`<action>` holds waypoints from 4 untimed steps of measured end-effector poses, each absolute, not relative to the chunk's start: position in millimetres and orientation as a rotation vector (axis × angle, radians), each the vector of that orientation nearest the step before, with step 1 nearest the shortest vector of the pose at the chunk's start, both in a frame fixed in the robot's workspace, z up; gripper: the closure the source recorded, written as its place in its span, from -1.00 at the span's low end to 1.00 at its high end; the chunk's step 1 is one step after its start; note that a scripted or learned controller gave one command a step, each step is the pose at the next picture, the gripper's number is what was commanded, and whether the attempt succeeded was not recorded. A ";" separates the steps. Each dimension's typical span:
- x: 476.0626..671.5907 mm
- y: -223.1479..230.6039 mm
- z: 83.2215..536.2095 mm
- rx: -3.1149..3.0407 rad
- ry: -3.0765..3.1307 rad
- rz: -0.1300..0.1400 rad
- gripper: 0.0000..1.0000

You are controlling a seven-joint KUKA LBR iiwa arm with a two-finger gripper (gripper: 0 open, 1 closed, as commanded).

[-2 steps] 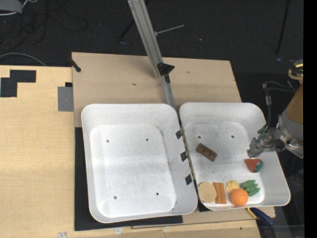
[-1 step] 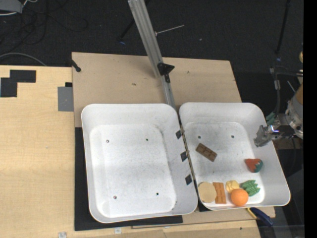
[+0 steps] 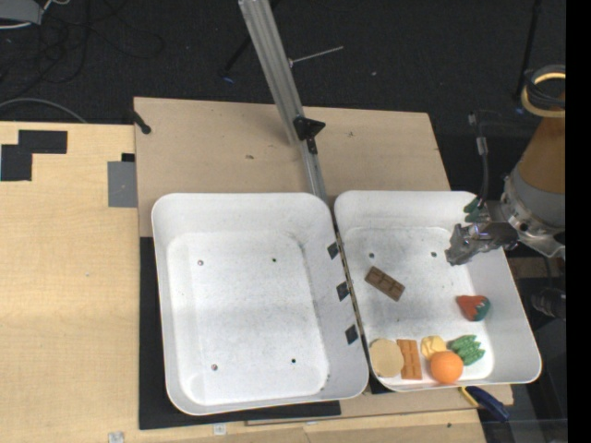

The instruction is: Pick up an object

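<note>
Over the right edge of the right bin [image 3: 416,212], in the middle right of the frame, hangs the tool [image 3: 464,245], at the end of the grey arm [image 3: 545,169] that comes in from the right. Whether the tool is released or clenched I cannot tell, because it looks small and dark against the white wall, and nothing can be seen between its tips. All the objects lie in the right bin. A brown bar [image 3: 385,283] lies near the middle of this bin, tilted, well apart from the tool. A red piece [image 3: 473,307] with a green end lies below the tool, near the right wall. Along the lower wall there is a small group close together: a pale round piece [image 3: 386,357], a tan slice [image 3: 410,359] just beside it, a yellow piece [image 3: 432,345], an orange ball [image 3: 446,367] and a green piece [image 3: 467,349]. The left bin [image 3: 245,298] stands just beside the right one on the desk [image 3: 65,275]. A metal rail [image 3: 277,81] runs from the upper middle of the frame down to the place where the two bins meet.
</note>
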State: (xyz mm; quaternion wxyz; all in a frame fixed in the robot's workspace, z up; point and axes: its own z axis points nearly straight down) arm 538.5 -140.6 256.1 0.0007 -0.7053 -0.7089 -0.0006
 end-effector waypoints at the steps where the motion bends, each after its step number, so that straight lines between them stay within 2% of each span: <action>1: 558.6 -93.0 256.6 -2.215 -2.225 0.000 1.00; 2: 560.0 -36.5 248.3 -2.213 -2.223 0.002 1.00; 4: 584.6 50.2 241.9 -2.216 -2.223 0.003 1.00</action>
